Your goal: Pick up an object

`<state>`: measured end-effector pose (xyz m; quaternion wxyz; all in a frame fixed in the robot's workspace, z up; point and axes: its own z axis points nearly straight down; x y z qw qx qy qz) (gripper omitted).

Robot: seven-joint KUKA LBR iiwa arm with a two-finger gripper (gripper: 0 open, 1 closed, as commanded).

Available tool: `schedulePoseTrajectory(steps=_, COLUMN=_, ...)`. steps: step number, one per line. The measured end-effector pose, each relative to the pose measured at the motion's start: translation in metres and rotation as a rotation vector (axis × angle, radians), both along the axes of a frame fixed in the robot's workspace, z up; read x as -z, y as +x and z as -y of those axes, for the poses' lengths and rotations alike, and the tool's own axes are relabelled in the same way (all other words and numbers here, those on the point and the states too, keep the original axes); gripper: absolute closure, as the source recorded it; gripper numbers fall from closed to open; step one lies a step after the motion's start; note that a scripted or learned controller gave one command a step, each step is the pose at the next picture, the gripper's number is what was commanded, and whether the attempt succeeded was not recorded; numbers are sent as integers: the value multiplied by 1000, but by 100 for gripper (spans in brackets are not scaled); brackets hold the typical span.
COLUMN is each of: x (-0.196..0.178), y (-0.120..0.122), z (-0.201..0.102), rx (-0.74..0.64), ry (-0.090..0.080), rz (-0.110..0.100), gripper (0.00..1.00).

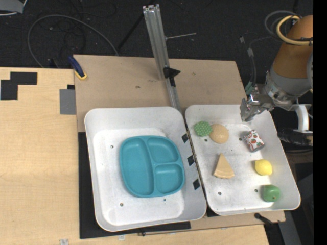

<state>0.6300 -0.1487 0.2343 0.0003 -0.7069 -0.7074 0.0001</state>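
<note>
Camera view, and from where I stand the arm [291, 60] comes in at the upper right of the frame, its gripper [249, 108] hanging over the top edge of the right bin [235, 200]. Nothing sits between its tips that I can see, and I can't tell how it is set. So the pick looks not yet done: every item lies loose in that bin. Nearest the gripper, just below it, is a small red and white packet [253, 140]. Further left sit a green ball [203, 128] and a tan ball [219, 133], touching. A cheese wedge [223, 167] lies mid-bin, a lemon [263, 167] and a green apple [271, 193] toward the lower right. The left bin [102, 188] holds a teal divided tray [151, 166]. Left to do: descend, close, lift
</note>
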Motion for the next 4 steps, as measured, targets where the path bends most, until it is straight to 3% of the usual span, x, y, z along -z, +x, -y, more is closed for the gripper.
schedulePoseTrajectory(steps=4, x=12, y=-12, z=-222, rx=-4, ry=1, rz=-5, gripper=100)
